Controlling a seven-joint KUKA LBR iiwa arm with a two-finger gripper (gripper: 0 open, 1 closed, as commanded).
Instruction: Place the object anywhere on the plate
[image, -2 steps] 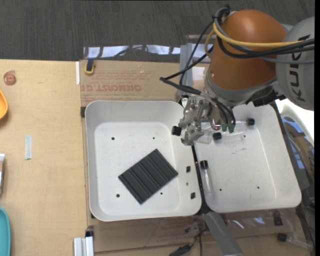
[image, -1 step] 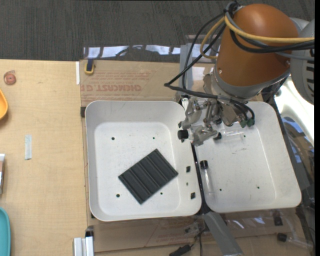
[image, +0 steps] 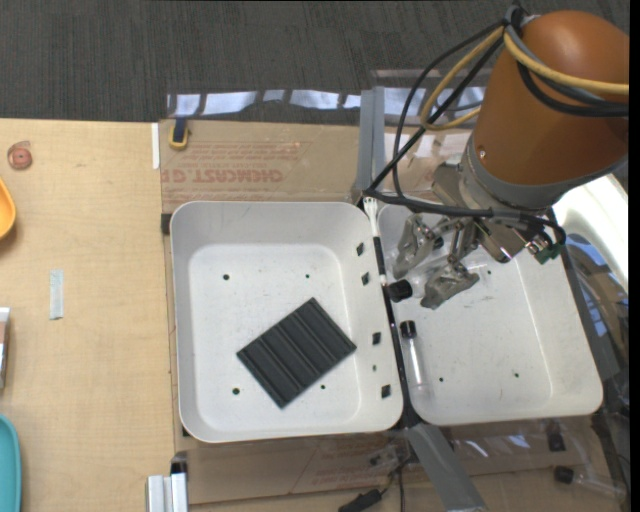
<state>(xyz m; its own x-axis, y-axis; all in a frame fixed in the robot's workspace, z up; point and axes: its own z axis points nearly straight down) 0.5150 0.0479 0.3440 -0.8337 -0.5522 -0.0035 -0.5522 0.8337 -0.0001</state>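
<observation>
1. Two shallow white bins stand side by side on the bench, and the left bin serves here as the landmark. The right bin touches its right wall.
2. Nearest of the loose things, a teal item is cut off by the frame, well to the left of the left bin on the wooden tabletop.
3. The plate, a dark ribbed rectangle, lies flat on the floor of the left bin. It sits in the near half, turned diagonally, and touches no wall.
4. The task's object, a clear tube with a black cap, lies just beyond the left bin's right wall on the floor of the right bin. It runs roughly along that wall, cap end farther away, and lies apart from the plate.
5. The gripper hangs a little farther back than the tube, just right of the left bin's far right corner. It looks apart from the tube. Its metal parts overlap, so I cannot tell whether it is spread or closed, and nothing is visibly held.
6. The arm, with its orange band, rises behind and to the right of the left bin, with dark cables looping beside it.
7. Past the left bin's far wall lies brown cardboard.
8. Far to its left, an orange item sits at the frame edge.
</observation>
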